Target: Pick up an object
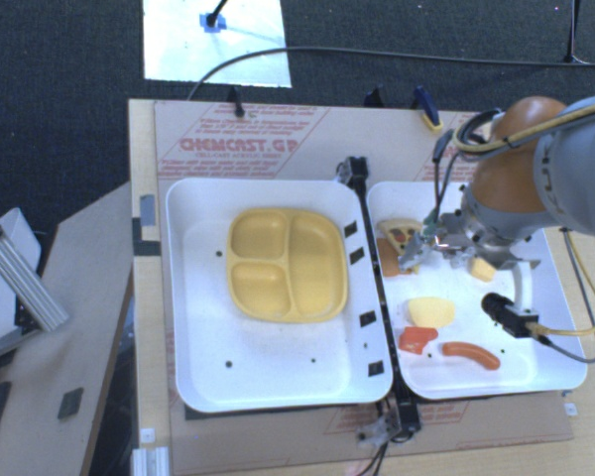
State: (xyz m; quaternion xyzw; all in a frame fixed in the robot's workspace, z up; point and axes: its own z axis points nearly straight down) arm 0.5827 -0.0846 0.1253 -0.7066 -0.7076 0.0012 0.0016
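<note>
Hovering over the right bin [565, 350], hunting a pick.
Tool [416, 251] sits beside the brown toy food [397, 234] at the bin's ten o'clock; its grip I cannot tell. Crowded against the divider, it may slip off.

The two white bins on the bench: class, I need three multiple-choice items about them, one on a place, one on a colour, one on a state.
1. Where does the yellow divided plate lie?
A. left bin
B. right bin
C. on the floor

2. What colour is the sausage-shaped item in the right bin?
A. blue
B. orange-red
C. green

3. How does the plate lie?
A. standing on edge
B. flat, compartments up
C. upside down

Answers: 1 A, it sits mid left bin. 2 B, it is orange-red by the near edge. 3 B, its three hollows face the camera.
</note>
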